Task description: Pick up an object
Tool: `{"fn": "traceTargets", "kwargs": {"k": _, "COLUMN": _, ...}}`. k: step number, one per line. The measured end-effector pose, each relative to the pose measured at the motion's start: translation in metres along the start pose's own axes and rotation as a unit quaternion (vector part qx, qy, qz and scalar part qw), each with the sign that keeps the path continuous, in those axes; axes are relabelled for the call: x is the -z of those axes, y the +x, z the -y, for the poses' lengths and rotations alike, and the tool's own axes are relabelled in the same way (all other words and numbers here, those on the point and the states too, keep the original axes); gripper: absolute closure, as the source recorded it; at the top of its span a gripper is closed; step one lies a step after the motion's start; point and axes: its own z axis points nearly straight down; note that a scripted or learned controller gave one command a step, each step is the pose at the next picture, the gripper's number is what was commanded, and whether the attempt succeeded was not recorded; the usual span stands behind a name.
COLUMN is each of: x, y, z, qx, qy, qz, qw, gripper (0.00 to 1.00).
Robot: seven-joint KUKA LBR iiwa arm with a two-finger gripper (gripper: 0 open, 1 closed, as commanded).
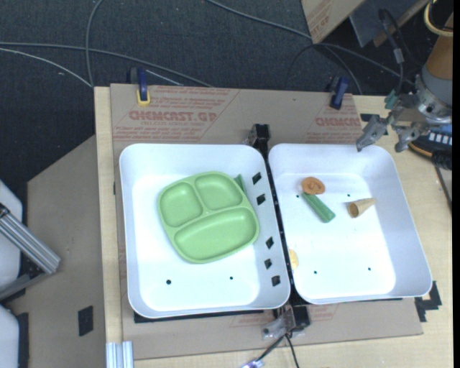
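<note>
surface: brown board bench (215, 108) with red printed lettering, two blue clamps (144, 92) on the far edge
room: dark carpet floor (57, 86) around the bench, thin cables running across it, cardboard box (327, 16) at top, metal rail (25, 241) at left edge
bins: two shallow white bins side by side, left bin (136, 237) and right bin (402, 251), black clips down the seam between them
left bin: green divided plate (208, 215), lies flat near the middle, two small sections on the far side, one big section on the near side
right bin: carrot toy (315, 198), orange round head at the far end, green stem; long axis runs diagonal, stem pointing near-right; sits in the far-left part of the bin
right bin, also: tan cone (361, 207) just right of the carrot toy, apart from it, lying on its side, tip pointing right and slightly up
arm: at the top right corner, over the bench outside the right bin's far-right corner
gripper (383, 136): two fingers spread apart, nothing between them, above the bin corner, well apart from the carrot toy and cone
</note>
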Motion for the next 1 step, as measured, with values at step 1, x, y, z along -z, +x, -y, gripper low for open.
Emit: {"fn": "traceTargets", "kwargs": {"k": 1, "x": 0.0097, "y": 0.0009, "z": -0.0025, "qx": 0.002, "qy": -0.007, "qz": 0.002, "qw": 1.0, "gripper": 0.0}}
